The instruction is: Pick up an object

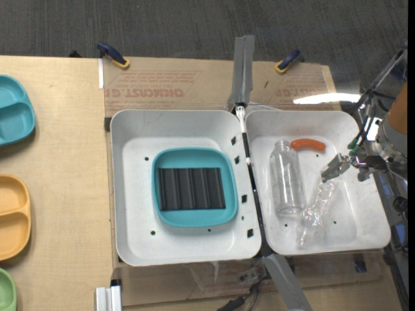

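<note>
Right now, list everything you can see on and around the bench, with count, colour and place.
Bins: two, white, side by side mid-bench.
Tray: one, teal with a dark ribbed inside, in the left bin.
Bottles: two, clear plastic, lying in the right bin, one nearer the middle, one slanted beside it.
Orange piece: one, small and curved, at the far end of the right bin.
Divided plates: three, teal, orange and green, along the left edge.
Clamps: two, blue and orange, on the cardboard's far edge.
Cardboard: one sheet, brown, under the bins.
Tool: one, grey metal, over the right bin beside the slanted bottle's top.
</note>
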Controlling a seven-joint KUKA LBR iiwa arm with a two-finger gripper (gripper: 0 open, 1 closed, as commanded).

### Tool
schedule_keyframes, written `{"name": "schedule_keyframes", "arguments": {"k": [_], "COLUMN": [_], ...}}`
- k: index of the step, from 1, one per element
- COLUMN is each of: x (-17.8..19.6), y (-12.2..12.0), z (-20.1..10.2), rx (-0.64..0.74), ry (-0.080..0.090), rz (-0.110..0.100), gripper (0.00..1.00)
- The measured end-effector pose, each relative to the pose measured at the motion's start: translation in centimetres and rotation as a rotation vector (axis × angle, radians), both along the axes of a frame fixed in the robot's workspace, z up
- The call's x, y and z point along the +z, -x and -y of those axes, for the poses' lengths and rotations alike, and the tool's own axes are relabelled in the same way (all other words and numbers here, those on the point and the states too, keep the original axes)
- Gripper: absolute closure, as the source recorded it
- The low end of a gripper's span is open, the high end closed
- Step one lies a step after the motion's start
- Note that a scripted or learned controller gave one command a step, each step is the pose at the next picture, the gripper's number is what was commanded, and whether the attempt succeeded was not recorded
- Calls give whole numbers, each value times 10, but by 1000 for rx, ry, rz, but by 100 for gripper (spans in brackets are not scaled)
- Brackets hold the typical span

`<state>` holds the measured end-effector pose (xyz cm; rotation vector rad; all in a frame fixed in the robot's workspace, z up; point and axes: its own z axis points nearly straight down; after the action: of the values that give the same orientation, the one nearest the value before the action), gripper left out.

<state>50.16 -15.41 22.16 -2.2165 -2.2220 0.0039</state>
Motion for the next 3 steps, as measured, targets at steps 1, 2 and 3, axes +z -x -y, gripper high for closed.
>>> {"name": "schedule_keyframes", "arguments": {"k": [1, 2, 3], "x": [-104, -107, -113], "y": [-12, 0, -41], "z": [51, 13, 42], "rx": [190, 266, 221], "ry": [5, 36, 14], "rz": [18, 81, 40], "gripper": [0, 0, 0]}}
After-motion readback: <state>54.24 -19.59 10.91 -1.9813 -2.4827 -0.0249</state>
